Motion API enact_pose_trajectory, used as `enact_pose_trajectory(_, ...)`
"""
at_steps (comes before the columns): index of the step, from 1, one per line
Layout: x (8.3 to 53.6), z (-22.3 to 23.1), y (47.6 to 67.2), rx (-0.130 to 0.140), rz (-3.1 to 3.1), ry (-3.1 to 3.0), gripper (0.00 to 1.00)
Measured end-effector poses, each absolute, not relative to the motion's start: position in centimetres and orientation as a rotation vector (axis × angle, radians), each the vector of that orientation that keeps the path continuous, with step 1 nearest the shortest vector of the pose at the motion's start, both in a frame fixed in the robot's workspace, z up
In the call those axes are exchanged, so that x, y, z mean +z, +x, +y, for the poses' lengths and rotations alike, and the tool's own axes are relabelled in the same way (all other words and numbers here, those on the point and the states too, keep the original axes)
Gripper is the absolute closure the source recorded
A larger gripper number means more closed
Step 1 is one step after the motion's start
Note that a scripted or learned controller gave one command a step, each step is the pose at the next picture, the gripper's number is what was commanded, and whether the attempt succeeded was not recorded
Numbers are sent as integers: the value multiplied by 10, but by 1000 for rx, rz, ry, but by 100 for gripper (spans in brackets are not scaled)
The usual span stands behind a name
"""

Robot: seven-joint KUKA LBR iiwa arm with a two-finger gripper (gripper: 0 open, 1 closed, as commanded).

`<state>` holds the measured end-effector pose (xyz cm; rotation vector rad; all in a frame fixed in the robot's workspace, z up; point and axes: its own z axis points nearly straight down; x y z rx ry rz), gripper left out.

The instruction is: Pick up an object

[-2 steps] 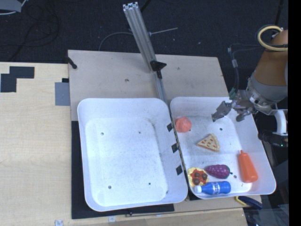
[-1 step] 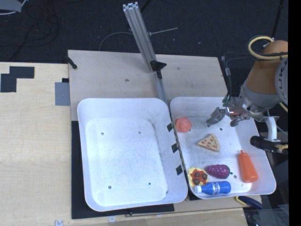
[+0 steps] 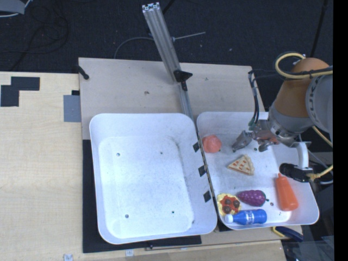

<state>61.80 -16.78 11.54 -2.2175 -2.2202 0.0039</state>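
The right bin holds several small objects. A pink-red ball lies at its left wall, and a pizza-slice toy sits in the middle. Along the front lie purple grapes, an orange bottle-shaped toy, a blue bottle and a yellow-and-red toy. My gripper hangs over the bin's back half, just behind the pizza slice and to the right of the ball. It is open, its two fingers are spread, and nothing sits between them.
The left bin is a bare white tray. A tilted aluminium bar runs from the back down to the gap between the bins. Black clips join the bin walls. Cables loop behind the arm at the right.
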Motion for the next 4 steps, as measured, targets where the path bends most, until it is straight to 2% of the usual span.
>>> enact_pose_trajectory(1, 128, -169, 619, 1, -2222, -2221, 100)
enact_pose_trajectory(3, 237, -184, 610, -3, -2223, -2225, 100)
enact_pose_trajectory(4, 252, -184, 610, -1, -2221, -2223, 100)
